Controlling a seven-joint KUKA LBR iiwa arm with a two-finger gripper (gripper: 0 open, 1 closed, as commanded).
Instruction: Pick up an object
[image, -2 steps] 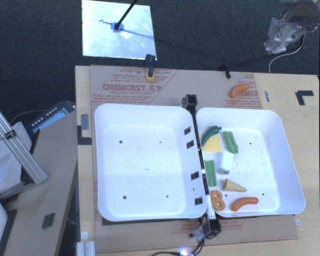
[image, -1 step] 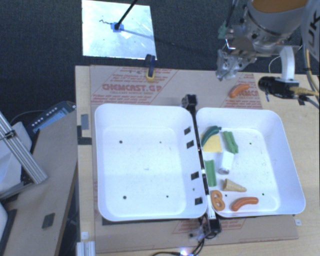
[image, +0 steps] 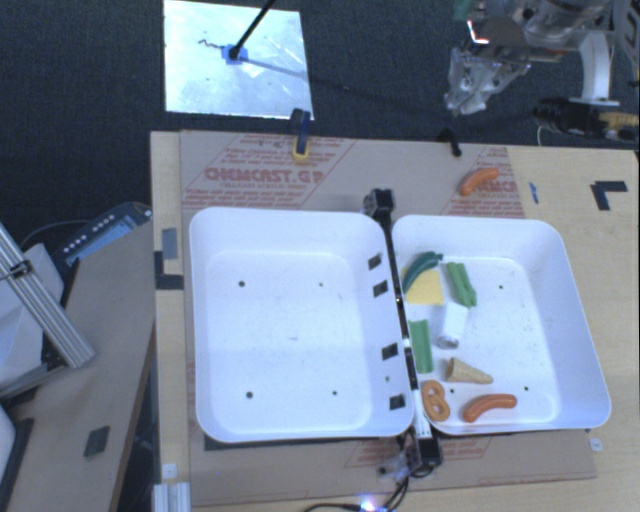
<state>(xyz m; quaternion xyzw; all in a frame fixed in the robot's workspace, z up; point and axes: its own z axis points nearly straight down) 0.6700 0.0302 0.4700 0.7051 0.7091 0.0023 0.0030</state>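
Bench (image: 250, 160) takes up most of the view, its board top carrying two white bins side by side, clipped together along the middle seam so they sit as one fixed pair. Left bin (image: 285, 325) has a bare floor, likely the drop side. Right bin (image: 560, 300) holds all the small stuff, bunched toward its left wall: a green pod (image: 421, 265) touching a yellow wedge (image: 425, 290), a green stick (image: 461, 283) just beside them, a white block (image: 455, 320), a green bar (image: 420, 345) against the seam, a tan cone (image: 466, 373), an orange pretzel (image: 435, 399) and an orange sausage (image: 489, 406) near the front wall. Another sausage (image: 478, 181) lies outside on the board, behind the right bin. Arm hangs at top right, gripper (image: 470, 92) well apart from the bins, parked high so the items stay unblocked; nothing is between its tips, but how wide they stand I cannot tell, too blurred. Pick not yet begun; any item in the right bin is the likely target.
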